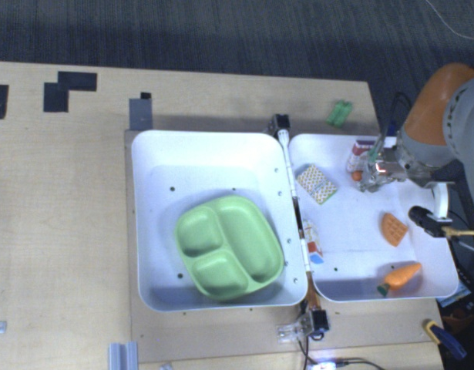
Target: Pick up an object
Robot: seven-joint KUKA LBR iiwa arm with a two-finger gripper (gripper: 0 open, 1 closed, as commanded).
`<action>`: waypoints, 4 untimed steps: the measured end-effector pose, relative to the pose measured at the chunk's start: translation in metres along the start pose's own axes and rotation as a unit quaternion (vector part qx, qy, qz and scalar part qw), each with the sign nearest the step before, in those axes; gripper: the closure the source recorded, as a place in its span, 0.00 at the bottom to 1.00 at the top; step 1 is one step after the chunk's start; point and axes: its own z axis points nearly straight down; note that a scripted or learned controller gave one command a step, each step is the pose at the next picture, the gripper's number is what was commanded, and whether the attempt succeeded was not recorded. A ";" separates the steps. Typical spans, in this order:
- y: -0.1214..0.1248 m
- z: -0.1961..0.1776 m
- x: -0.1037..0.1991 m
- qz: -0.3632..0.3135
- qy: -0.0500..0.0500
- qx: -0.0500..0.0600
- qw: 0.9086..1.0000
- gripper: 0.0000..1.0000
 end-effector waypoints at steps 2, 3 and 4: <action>0.040 0.002 -0.024 -0.001 0.006 0.006 1.000 0.00; 0.042 -0.010 -0.026 -0.003 0.001 0.001 1.000 1.00; 0.042 -0.010 -0.025 -0.004 0.002 0.001 1.000 0.00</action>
